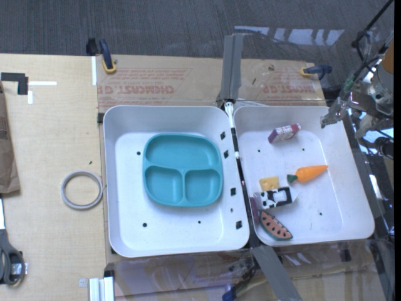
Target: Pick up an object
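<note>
The right bin (338, 212) holds a pink and white box (284, 132) near its back, an orange toy carrot (310, 173) in the middle and a yellow cheese wedge (269, 183). A black and white toy cow (277, 197) and a watermelon slice (274, 226) lie toward the front left corner. A teal divided plate (183, 169) lies in the left bin (125, 231). My gripper (335, 110) hangs over the right bin's back right corner, well away from every object, with nothing seen in it.
A roll of tape (82, 189), scissors (9, 265) and a brown bag (7, 143) lie on the wooden bench left of the bins. Clamps (108, 58) sit along the cardboard at the back. Arm hardware and cables crowd the right edge.
</note>
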Motion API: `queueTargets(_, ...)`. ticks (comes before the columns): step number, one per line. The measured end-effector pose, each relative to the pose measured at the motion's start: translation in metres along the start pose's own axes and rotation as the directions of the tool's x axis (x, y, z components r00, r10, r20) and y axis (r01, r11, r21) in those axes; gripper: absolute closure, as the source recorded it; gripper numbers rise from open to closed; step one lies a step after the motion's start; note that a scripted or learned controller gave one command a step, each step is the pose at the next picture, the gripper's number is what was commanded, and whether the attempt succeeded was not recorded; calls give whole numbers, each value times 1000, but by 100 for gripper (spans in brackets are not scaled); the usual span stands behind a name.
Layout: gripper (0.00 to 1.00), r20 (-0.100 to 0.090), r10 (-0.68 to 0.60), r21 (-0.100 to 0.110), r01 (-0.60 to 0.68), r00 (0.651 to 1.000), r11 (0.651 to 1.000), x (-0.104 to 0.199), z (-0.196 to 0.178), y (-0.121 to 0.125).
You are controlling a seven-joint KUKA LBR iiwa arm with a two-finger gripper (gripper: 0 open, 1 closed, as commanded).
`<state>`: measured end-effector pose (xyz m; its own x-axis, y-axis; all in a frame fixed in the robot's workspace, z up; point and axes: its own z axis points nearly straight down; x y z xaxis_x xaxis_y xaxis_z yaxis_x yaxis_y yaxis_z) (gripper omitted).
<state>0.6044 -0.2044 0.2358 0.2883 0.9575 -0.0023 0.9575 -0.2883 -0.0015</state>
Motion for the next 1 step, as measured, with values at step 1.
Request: queueTargets(1, 0, 1, 543, 2, -543, 840, 840, 41, 70, 34)
